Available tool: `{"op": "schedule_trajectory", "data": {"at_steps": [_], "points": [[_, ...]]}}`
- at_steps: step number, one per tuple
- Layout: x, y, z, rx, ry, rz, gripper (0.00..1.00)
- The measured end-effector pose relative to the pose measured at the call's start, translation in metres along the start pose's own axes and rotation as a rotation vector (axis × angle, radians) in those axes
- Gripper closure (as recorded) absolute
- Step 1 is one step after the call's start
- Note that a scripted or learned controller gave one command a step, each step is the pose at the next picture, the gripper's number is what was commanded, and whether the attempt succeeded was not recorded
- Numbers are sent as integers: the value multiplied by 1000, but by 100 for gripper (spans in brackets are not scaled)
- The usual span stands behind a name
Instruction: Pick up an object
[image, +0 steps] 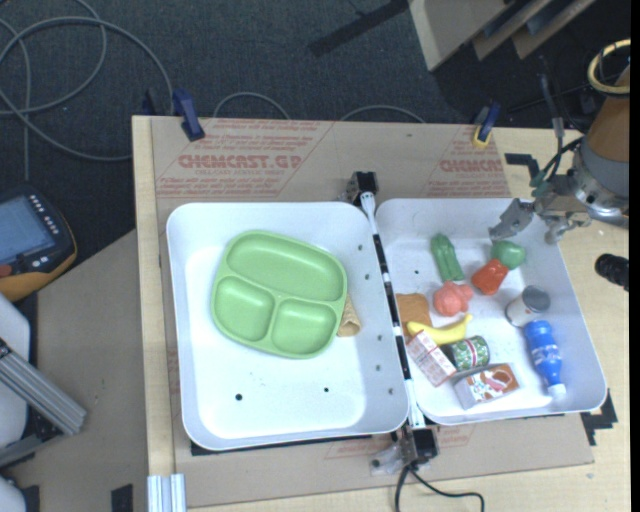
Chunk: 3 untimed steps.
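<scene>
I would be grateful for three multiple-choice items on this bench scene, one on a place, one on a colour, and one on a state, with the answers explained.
1. Where does the green divided plate lie?
A. In the left bin
B. In the right bin
C. On the bare bench

2. What colour is the bottle near the right bin's right wall?
A. Yellow
B. Blue
C. Black

3. How does the green divided plate lie?
A. Standing on its edge
B. Flipped face down
C. Flat, hollows facing up

Answers:
1. A, since the plate rests on the floor of the left bin, apart from the small items in the other bin.
2. B, since its body is blue with a white cap.
3. C, since all three hollows are open to the camera.
</scene>
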<state>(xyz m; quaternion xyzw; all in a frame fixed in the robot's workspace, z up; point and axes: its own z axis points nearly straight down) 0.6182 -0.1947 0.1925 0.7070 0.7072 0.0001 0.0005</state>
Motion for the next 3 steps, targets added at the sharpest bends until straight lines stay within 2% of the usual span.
{"op": "schedule_trajectory", "data": {"at_steps": [1,2,3], "points": [[-20,1,108,3,8,-3,0],[53,-39,108,2,2,-1,0],[52,-39,97,0,1,0,100]]}}
